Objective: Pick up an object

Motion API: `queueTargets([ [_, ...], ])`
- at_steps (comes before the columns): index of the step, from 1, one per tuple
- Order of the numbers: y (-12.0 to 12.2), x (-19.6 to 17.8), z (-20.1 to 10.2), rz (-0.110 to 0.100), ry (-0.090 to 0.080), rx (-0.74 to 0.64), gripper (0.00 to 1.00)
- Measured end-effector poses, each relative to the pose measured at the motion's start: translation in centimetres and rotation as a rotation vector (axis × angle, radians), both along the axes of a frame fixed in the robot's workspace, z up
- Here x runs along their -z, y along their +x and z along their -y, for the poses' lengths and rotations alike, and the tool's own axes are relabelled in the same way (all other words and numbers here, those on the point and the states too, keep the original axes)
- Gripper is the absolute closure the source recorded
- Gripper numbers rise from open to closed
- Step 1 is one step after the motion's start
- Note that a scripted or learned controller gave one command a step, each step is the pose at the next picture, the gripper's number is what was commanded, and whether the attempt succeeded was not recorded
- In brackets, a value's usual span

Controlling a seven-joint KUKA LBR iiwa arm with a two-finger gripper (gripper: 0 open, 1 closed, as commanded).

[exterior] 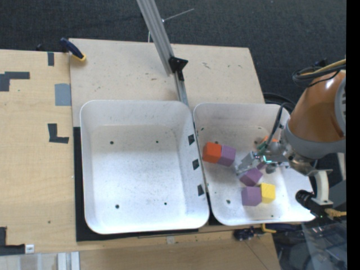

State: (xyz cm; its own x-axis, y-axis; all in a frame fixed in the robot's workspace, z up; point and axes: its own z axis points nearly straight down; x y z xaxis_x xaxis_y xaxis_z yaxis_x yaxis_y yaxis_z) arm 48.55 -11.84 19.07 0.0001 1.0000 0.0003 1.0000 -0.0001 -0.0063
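Observation:
The right bin (236, 114) holds several small blocks. An orange block (212, 152) touches a purple block (228, 156) near the bin's left wall. A second purple block (251, 178) lies tilted in the middle, and a third purple block (251, 196) sits beside a yellow block (268, 193) near the front. My gripper (249, 164) reaches in from the right and hangs low, right over the upper edge of the tilted purple block. I see nothing held in it.
The left bin (138, 114) stands beside the right one, sharing a raised middle rim. A metal pole (160, 32) slants across the bench behind the bins. The arm's orange and grey body (315, 120) overhangs the right bin's right edge.

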Motion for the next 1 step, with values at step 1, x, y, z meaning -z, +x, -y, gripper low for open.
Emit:
queueTargets([
  [1, 0.1, -0.17, -0.05, 0.004, 0.001, -0.001, 0.0],
])
